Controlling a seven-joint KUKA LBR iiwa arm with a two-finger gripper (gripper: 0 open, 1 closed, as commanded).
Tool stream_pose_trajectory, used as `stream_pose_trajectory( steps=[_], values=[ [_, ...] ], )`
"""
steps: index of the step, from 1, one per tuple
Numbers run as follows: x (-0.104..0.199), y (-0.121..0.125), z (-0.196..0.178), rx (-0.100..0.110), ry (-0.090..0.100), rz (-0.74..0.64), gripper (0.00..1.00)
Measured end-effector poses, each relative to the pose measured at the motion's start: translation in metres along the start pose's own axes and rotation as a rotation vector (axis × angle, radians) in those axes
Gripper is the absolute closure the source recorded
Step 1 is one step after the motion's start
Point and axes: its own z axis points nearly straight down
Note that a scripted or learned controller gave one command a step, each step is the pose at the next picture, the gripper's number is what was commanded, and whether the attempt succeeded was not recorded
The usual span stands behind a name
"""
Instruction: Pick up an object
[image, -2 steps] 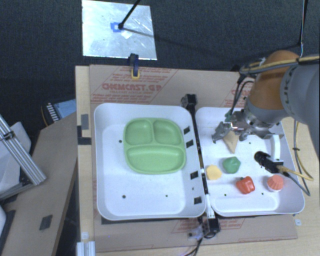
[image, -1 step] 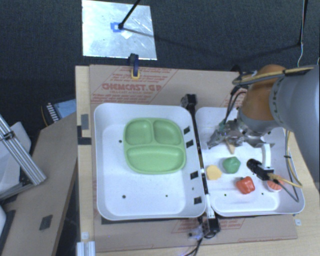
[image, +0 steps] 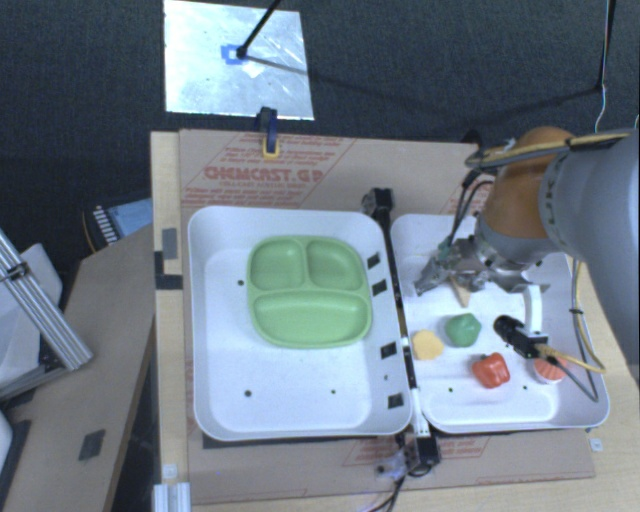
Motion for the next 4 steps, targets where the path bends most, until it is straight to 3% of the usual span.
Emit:
stream_pose_trajectory(
  steps=[1, 3, 4],
  values=[
    [-0.002, 0.002, -0.013, -0.008, -0.004, 0.000, 1.00],
    [-0.007, 0.007, -0.126, 0.000, 0.001, -0.003, 1.00],
    [0.036, 0.006, -0.129, 0.005, 0.004, -0.008, 1.00]
  ],
)
